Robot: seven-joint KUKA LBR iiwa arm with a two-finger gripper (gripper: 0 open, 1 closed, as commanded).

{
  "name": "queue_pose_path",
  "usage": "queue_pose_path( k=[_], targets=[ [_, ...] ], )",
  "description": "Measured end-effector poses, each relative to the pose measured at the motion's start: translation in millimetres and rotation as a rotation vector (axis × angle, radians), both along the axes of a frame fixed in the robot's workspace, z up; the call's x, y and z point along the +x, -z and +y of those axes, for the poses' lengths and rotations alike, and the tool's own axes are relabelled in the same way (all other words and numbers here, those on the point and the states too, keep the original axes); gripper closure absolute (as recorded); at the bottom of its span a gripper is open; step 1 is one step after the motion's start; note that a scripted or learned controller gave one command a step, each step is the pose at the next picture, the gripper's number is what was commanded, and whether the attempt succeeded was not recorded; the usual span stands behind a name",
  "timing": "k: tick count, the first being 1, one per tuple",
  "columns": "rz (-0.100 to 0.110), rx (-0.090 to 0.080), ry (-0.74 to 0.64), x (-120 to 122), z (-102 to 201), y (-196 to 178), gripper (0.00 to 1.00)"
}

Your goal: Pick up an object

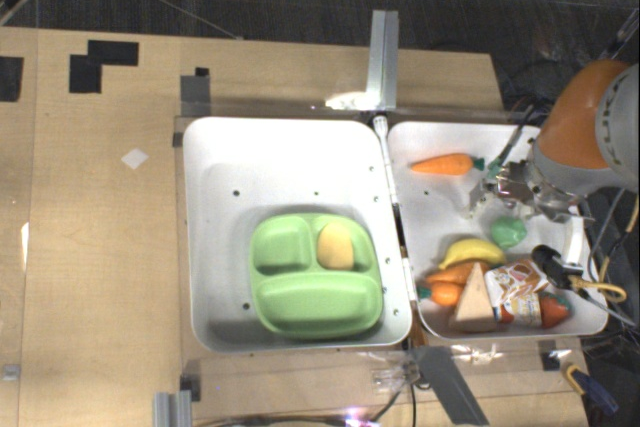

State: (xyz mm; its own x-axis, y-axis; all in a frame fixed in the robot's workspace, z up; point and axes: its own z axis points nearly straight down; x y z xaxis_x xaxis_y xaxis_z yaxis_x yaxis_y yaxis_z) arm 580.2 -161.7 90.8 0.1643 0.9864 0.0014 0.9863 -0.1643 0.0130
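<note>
We take the near end of the right bin point(400, 215) first. Piled against its front wall are a wedge-shaped block point(472, 300), a printed snack packet point(520, 293) and a small orange piece point(445, 293), with a banana point(473, 250) lying across the top of the heap, its long axis running roughly from nine to three o'clock.

Further in sits a small green object point(508, 232), and this is what we judge the move to turn on. It lies just at six o'clock from the gripper point(505, 183), nearly under it, nearer than anything else in the bin. We cannot tell whether the claw is spread or pressed together; the wrist hardware hides that, and nothing visibly sits in it.

At the far end a carrot point(441, 164) lies at about nine o'clock from the gripper, its long axis running nine to three, pointed tip towards the divider.

Across the divider, well apart, the left bin point(215, 215) holds a green tray point(315, 290) with a yellow fruit point(336, 245) in one compartment.
</note>
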Motion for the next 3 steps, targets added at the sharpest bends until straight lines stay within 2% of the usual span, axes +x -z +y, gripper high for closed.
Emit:
queue_pose_path(
  k=[1, 2, 3],
  targets=[
    [-0.001, -0.001, -0.029, 26.5, 1.2, 0.7, 0.0],
    [-0.001, -0.002, 0.066, -37.2, -23.7, -0.5, 0.0],
    [-0.006, -0.003, -0.02, -42.5, -27.2, -0.6, 0.0]
  ],
)
